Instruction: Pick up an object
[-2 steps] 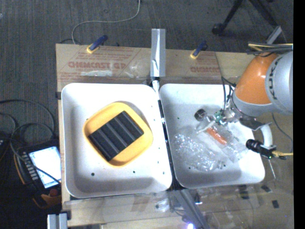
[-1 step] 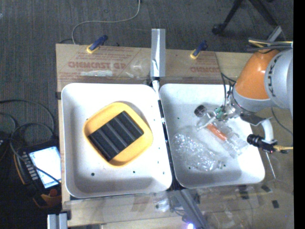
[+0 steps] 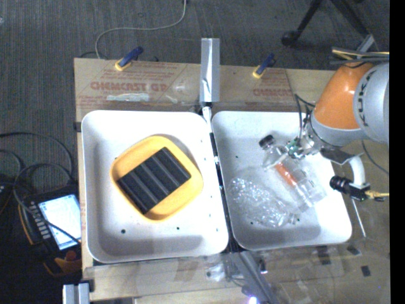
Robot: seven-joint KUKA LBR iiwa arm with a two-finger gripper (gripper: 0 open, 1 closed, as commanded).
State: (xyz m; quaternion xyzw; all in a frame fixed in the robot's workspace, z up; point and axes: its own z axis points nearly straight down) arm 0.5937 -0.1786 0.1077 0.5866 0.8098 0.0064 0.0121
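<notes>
While over right bin (image 3: 329, 233) (tilted): claw (image 3: 297, 145).

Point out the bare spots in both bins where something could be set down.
Left bin: bare strips along the near wall and the left wall, around the yellow and black block. Right bin: bare floor at the far-left corner, by the divider. Its middle and right are crowded with clear plastic pieces, a clear bottle and the tool.

Two bins sit side by side. The left bin (image 3: 101, 170) holds a tray (image 3: 158, 177) near its centre. In the right bin (image 3: 240, 132), a bottle (image 3: 292, 173) lies at two o'clock and a plastic bag (image 3: 256, 201) at seven o'clock of centre.
</notes>
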